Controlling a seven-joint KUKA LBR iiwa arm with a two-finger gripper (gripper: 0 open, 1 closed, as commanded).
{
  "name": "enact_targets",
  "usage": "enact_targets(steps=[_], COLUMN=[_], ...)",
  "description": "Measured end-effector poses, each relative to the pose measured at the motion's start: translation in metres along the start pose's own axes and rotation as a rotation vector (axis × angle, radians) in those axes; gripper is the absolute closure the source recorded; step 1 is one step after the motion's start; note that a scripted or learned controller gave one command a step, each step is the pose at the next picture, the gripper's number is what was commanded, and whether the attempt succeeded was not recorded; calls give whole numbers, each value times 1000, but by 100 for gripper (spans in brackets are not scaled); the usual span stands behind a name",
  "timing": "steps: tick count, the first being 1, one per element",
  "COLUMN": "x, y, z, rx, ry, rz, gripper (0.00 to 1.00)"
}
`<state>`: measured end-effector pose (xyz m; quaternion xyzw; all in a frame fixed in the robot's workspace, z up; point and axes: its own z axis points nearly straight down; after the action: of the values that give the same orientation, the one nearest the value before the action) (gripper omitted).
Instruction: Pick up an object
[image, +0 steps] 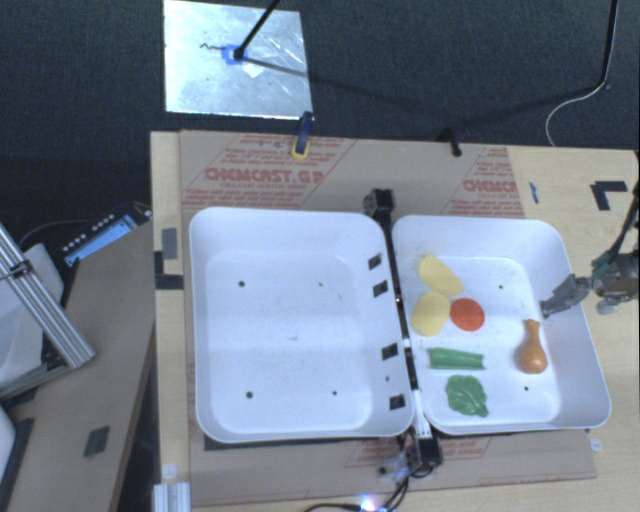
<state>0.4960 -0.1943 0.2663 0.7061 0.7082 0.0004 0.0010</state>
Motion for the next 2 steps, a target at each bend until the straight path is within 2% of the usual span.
enact_targets(steps=[1, 2], x=[31, 75], y=[3, 31], z=[127, 184], rx=[9, 4], ry=[5, 4], rz=[-1, -6], gripper=[0, 0])
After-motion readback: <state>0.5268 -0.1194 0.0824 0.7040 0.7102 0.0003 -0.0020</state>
